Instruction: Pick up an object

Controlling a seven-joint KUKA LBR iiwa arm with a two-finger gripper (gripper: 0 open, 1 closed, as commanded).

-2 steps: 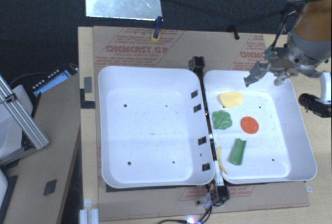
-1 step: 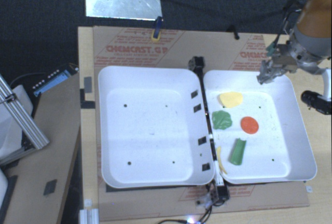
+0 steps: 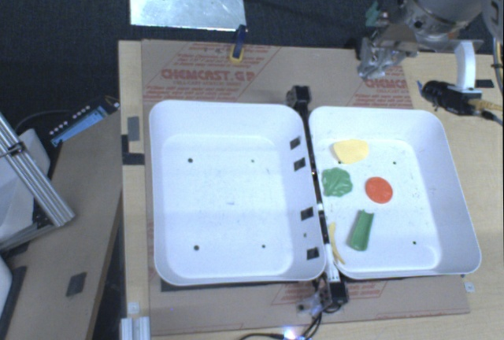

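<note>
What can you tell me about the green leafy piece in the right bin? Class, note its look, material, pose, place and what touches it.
The green leafy piece is a flat, ruffled shape in one shade of mid green, like a toy lettuce or broccoli top, seemingly plastic or rubber. It lies flat on the floor of the right bin, close to the bin's left wall. The yellow piece lies just behind it, the orange disc to its right and the green stick in front. It appears to touch none of them, only the bin floor.

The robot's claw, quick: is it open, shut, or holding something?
Two-finger metal gripper: cannot be told; it hangs above the bench behind the right white bin, with nothing visible in it.
</note>
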